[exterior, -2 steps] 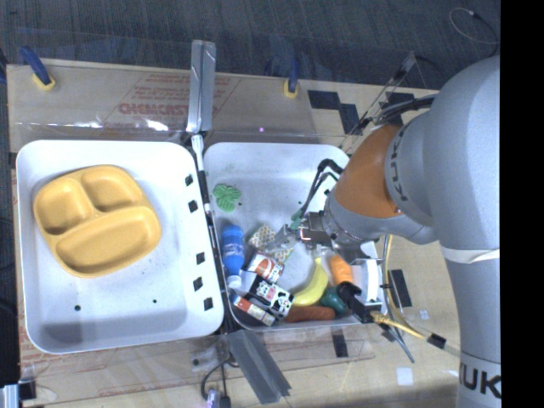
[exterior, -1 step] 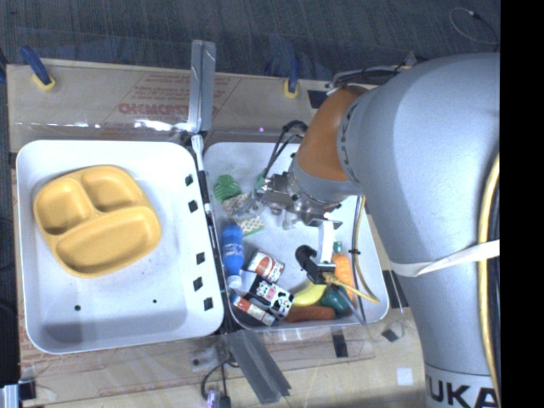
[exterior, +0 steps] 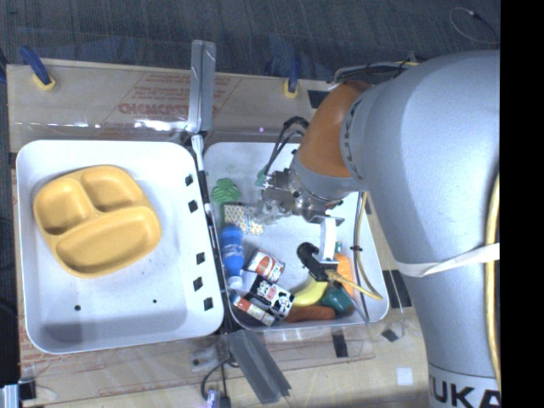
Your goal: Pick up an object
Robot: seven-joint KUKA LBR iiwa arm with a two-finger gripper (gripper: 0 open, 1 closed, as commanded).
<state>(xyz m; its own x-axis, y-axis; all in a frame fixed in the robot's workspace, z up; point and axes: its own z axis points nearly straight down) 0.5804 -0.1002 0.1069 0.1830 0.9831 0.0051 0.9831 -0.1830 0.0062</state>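
Objects such as the blue bottle [exterior: 230,246] and banana [exterior: 311,293] crowd the right bin's [exterior: 280,155] near end, so the gripper [exterior: 274,198] should descend squarely over one lone piece.

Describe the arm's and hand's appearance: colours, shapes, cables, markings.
The arm is thick, rounded and light grey, with an orange band above the wrist. The hand is small, metallic grey. Thin dark cables loop beside it. White lettering "UKA" marks the base.
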